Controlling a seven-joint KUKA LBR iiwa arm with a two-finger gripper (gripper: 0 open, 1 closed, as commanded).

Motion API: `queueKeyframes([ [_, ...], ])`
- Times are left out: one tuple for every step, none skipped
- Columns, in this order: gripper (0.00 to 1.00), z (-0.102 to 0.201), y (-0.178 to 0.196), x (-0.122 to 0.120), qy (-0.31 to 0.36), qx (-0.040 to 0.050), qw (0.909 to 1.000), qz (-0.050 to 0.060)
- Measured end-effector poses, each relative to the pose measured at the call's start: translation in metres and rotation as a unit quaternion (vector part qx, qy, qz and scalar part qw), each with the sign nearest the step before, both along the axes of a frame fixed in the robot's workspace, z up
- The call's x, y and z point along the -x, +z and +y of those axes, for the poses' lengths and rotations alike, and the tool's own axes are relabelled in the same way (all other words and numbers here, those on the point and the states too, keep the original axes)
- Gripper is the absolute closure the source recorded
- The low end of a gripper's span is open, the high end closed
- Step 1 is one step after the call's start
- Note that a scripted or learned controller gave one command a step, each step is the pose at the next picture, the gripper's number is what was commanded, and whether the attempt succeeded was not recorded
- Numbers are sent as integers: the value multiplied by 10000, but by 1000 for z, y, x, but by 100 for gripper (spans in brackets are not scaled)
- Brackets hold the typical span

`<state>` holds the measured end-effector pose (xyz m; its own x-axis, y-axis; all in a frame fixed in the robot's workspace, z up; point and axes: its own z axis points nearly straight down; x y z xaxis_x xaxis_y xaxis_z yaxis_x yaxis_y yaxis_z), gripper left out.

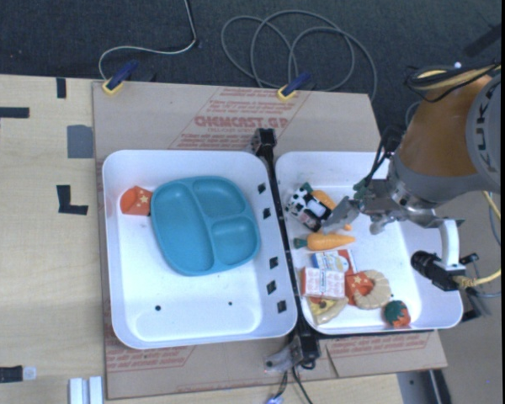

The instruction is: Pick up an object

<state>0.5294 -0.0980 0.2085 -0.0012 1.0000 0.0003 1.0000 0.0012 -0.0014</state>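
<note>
Gripper [351, 213], finger state unclear, above carrot [331, 241]; risk: crowded neighbouring toys in right bin [421, 297] deflecting the grasp

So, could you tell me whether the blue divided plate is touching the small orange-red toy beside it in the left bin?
Touching: the camera view shows the orange-red toy pressed against the blue divided plate at its upper-left rim, with no white bin floor between them.

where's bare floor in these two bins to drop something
Left bin: a wide bare strip along the front, below the blue plate, with more beside its left wall. Right bin: crowded; the carrot, cow toy and food toys fill the left half, and the gripper hangs above.
</note>
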Motion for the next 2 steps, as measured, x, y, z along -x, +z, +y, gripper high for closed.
queueKeyframes([
  [0, -4, -115, -55, -2, 0, 10000, 13],
  [0, -5, -122, -73, -1, 0, 10000, -5],
])
